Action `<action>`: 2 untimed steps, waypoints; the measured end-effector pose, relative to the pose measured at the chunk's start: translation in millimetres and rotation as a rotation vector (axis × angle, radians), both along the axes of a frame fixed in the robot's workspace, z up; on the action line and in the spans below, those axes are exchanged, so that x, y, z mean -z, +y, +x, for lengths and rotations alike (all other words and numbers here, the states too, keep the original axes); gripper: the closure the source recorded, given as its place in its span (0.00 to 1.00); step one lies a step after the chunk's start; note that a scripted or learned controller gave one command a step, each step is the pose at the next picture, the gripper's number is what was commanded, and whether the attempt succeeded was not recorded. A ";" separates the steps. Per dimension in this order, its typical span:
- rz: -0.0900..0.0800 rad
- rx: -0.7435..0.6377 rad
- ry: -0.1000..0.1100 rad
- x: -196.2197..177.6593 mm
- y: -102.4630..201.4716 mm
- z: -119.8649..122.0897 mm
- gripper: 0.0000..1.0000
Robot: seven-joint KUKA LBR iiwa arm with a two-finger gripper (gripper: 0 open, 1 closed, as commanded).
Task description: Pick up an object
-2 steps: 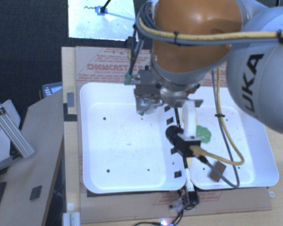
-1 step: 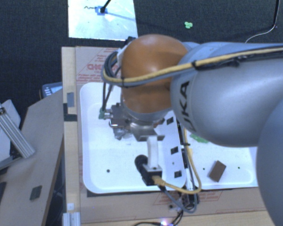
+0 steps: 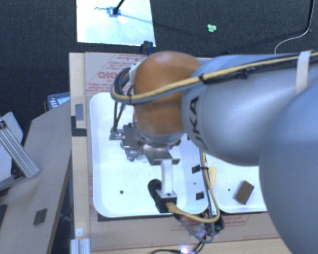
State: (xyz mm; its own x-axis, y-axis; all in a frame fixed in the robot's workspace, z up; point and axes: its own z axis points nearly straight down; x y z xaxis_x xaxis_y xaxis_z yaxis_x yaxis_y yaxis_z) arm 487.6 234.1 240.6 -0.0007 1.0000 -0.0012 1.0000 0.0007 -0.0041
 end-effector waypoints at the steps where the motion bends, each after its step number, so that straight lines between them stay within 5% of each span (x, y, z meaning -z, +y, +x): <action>1: 0.009 -0.003 -0.020 -141.7 -10.3 0.6 1.00; 2: 0.008 -0.005 -0.015 -226.9 0.8 -0.5 1.00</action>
State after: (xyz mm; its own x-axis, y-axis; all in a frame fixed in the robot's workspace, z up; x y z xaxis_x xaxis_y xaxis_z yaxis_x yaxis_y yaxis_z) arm 487.0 235.0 467.5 -0.0061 1.0000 0.0063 0.9999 0.0061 0.0110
